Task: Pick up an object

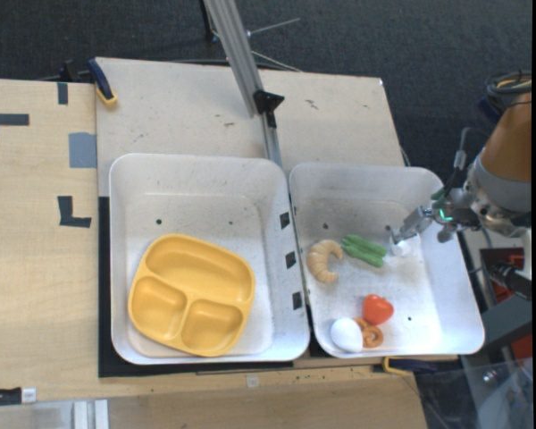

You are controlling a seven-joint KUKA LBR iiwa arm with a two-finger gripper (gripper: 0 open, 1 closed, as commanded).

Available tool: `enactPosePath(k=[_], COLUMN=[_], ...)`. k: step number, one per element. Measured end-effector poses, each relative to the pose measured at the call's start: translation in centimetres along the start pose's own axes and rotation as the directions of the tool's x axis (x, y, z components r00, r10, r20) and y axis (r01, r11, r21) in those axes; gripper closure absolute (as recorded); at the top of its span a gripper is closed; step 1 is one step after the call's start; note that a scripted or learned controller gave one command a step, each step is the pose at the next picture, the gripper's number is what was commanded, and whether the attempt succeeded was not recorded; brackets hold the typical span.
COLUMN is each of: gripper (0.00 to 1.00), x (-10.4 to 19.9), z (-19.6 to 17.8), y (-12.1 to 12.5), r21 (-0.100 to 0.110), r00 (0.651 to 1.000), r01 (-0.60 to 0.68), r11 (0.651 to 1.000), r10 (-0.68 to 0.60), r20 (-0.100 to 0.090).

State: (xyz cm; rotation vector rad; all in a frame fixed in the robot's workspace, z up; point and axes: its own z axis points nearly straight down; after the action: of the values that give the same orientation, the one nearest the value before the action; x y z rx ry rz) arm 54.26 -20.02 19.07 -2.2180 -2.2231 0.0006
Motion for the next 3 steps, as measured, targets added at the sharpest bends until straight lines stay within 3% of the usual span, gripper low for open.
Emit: enactPosePath(k=[1, 2, 3], gripper=[0.00, 0.00, 1.00], x=[1.0, 1.0, 1.1], z=[5.8, 10.2, 9.1], y=[0.3, 0.3, 0.3], r21=[0.006, -0.001, -0.001], r00=[1.000, 1.000, 1.000], r01=[0.000, -0.001, 0.001], r11=[1.000, 1.000, 1.000], r10=[0.000, 0.001, -0.001], r20=[-0.001, 0.003, 0.001])
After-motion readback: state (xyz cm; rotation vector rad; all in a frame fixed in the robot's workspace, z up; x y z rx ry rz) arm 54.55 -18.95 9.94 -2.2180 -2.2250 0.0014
